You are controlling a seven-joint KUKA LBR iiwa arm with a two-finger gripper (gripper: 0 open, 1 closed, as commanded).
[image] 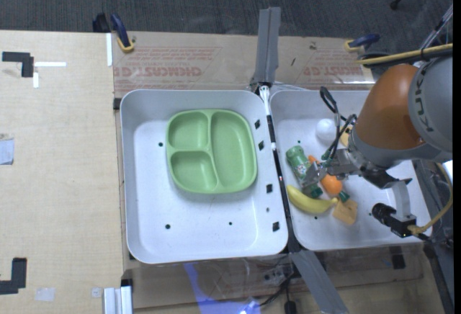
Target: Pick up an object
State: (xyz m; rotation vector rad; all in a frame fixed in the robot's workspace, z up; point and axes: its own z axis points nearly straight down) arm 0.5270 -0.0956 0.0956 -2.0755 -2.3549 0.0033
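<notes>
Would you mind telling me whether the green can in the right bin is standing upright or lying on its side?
Lying on its side: the green can shows its long body flat on the floor of the right bin, near the banana.

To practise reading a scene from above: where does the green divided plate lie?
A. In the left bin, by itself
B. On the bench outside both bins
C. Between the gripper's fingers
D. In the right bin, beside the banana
A: the green divided plate rests flat on the floor of the left bin, while the banana lies in the right bin.
</notes>
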